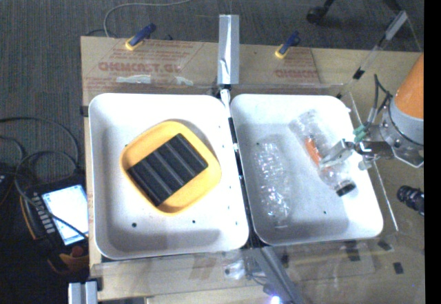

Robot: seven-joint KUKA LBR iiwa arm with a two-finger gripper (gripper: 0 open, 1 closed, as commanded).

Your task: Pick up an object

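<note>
While the jaws point(346, 149) hover above a clear bottle point(322, 151), their state cannot be told.
Slick, see-through plastic beneath could slip from any pinch.

We see faded red lettering printed on the cardboard sheet point(148, 67) behind the left bin; it is too blurred to read with certainty; a second red line point(296, 74) behind the right bin is likewise illegible.

We see the yellow tray point(171, 166) crowding the left bin's point(110, 116) middle, open floor along its edges; in the right bin point(365, 220), two clear bottles point(272, 180) point(321, 149) block the centre, near corner open
</note>
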